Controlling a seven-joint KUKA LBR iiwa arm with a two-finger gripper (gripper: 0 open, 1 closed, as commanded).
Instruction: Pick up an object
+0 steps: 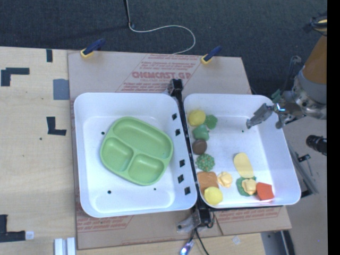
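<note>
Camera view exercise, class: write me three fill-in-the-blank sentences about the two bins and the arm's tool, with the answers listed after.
1. The green divided tray lies in the ____ bin.
2. The toy foods sit in the ____ bin.
3. The tool hovers over the right bin's ____ corner, at the top right of the view.
4. The red piece lies near the right bin's ____ edge.

Answers: left; right; far; near

Green divided tray [137, 151] in left bin [85, 142]; cardboard sheet [154, 73] beneath, two clamps.
</note>
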